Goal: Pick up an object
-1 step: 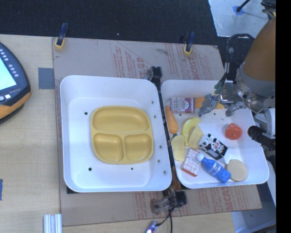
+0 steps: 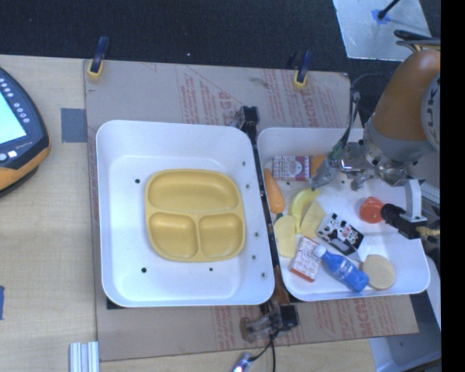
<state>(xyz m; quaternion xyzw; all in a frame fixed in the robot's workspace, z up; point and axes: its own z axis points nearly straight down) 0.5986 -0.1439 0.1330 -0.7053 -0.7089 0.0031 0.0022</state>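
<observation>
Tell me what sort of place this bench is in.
Most likely a robotics lab set up for grasping trials: a robot arm reaches over two white bins, one holding toy food and small packets, and a handheld control pendant lies nearby.

Single arm (image 2: 407, 103) enters from the right, orange band uppermost, grey wrist angled downward and toward the left, with the claw (image 2: 337, 169) low at the wrist's left end and a black fitting projecting from the wrist toward the lower right
</observation>
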